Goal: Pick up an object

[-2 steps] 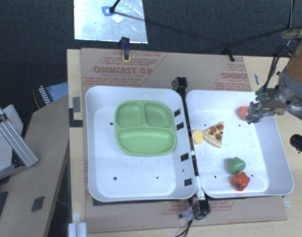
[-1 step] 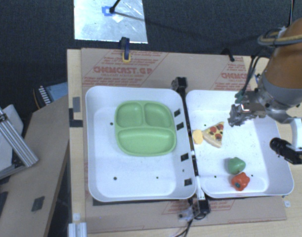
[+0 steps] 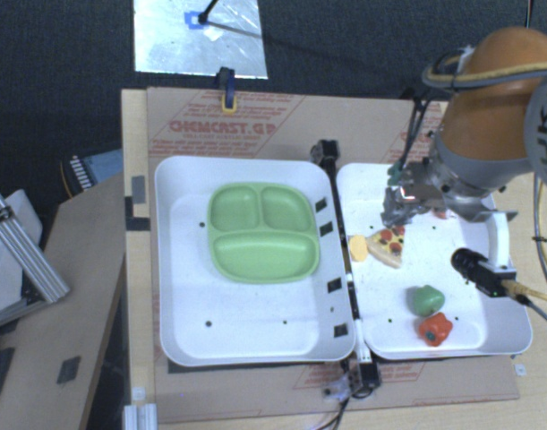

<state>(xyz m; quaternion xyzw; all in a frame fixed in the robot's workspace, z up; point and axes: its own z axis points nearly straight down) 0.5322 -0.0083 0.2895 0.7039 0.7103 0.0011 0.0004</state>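
From my remote screen I see two shallow white plastic bins side by side on the bench. In the left bin (image 3: pixel 179 330) lies a light green plastic plate with three compartments (image 3: pixel 262 231), flat, a little toward the far side.

The right bin (image 3: pixel 510 325) holds the small toys. A toy pizza slice with red dots (image 3: pixel 388 245) lies near the middle of this bin, and a small yellow round piece (image 3: pixel 357 247) is just beside it on the left, close to the wall between the bins. Nearer to the front edge there is a green rounded toy vegetable (image 3: pixel 425 299), and touching it or almost touching it — I cannot tell which — a red-orange toy pepper (image 3: pixel 435 329).

The grey arm with its orange band (image 3: pixel 506 56) reaches in from the right, and the two-finger gripper (image 3: pixel 399 206) hangs low over the far part of the right bin, just above the pizza slice. Its metal end is small and blurred for me, so whether it is spread or pressed together I cannot tell — I see no object between it
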